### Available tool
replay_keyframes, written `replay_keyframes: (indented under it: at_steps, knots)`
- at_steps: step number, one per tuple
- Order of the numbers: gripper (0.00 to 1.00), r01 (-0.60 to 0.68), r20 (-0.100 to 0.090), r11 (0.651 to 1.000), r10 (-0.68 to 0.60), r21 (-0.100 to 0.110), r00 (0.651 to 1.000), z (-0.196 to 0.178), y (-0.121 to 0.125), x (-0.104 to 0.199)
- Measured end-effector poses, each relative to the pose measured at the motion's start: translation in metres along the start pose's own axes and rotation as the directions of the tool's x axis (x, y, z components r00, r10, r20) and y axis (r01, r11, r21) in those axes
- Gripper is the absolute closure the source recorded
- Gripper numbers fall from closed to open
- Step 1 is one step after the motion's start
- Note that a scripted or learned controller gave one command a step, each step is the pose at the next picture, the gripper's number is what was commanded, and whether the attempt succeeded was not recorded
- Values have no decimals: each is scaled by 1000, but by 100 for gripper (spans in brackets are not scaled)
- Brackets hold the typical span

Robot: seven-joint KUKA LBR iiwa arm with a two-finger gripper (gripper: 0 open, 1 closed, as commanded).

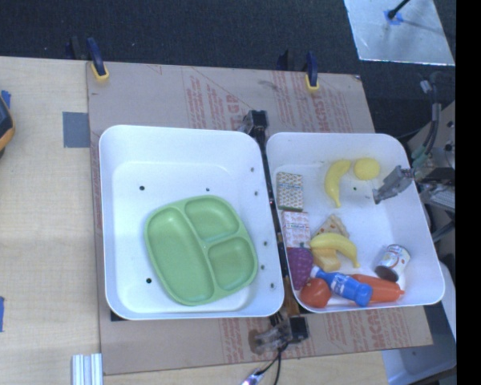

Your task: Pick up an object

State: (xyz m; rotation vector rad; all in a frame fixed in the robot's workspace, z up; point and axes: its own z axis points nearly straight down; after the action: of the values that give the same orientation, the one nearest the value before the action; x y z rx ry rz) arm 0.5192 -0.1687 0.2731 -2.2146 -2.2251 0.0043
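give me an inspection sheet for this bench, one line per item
surface: pale wooden bench under a brown cardboard sheet bearing two shallow white bins, left bin and right bin.
job's things: in the right bin, two yellow bananas, a yellow lemon-like ball, a red tomato, a blue and white bottle, an orange carrot, a small tin can, a purple piece, small printed packets.
clutter: green three-compartment plate in the left bin.
grippers: gripper over the right bin's right side, holding nothing visible.
cables: thin cable at the front edge.
surroundings: dark floor, clamps on the cardboard.
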Motion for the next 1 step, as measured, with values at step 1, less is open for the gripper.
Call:
replay_keyframes:
  at_steps: [1]
  knots:
    - [0, 1, 0, 1000, -1, 2, 1000, 92, -1, 49]
